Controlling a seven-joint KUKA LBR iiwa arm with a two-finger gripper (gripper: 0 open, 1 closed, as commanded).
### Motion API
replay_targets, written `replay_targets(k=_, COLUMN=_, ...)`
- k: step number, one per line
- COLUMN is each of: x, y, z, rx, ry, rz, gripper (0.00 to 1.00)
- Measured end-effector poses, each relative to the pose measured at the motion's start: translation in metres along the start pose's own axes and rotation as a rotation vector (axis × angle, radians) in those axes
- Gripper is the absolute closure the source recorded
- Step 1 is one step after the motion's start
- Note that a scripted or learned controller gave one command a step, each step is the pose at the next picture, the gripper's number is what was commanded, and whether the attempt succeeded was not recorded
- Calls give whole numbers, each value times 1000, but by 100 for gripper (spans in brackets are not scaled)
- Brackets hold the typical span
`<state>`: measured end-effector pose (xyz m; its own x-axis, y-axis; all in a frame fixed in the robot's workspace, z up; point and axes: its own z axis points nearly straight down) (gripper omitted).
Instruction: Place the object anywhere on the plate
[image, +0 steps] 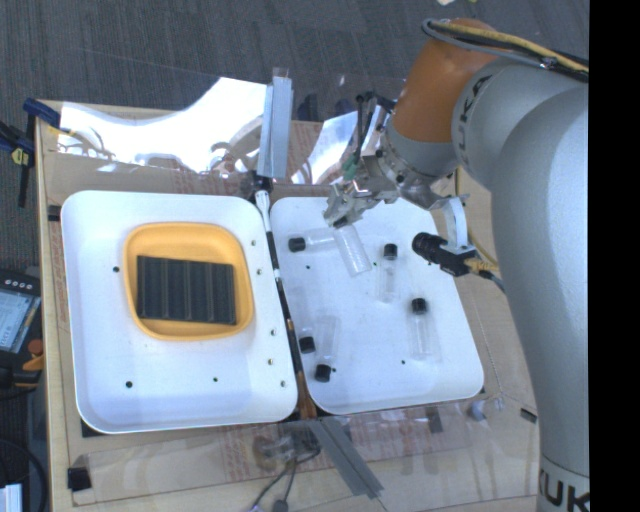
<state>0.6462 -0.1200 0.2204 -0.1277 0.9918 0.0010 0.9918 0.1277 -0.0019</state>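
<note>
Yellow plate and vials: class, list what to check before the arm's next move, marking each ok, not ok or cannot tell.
1. Plate lies flat in the left bin: ok.
2. Vials lie in the right bin, apart from one another: ok.
3. Gripper is over the right bin's far end: ok.
4. Gripper holds a vial: cannot tell.
5. A vial rests on the plate: not ok.

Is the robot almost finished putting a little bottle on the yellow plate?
Not yet. The yellow plate in the left bin has only its dark ridged middle, no bottle. The clear little bottles with black caps all lie in the right bin. The claw hangs over that bin's far end, just above one bottle, but I can't tell if it has grabbed it. Lifting, carrying and dropping are all left.
</note>
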Motion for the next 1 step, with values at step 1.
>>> replay_targets(k=1, x=0, y=0, z=0, rx=0, ry=0, rz=0, gripper=0)
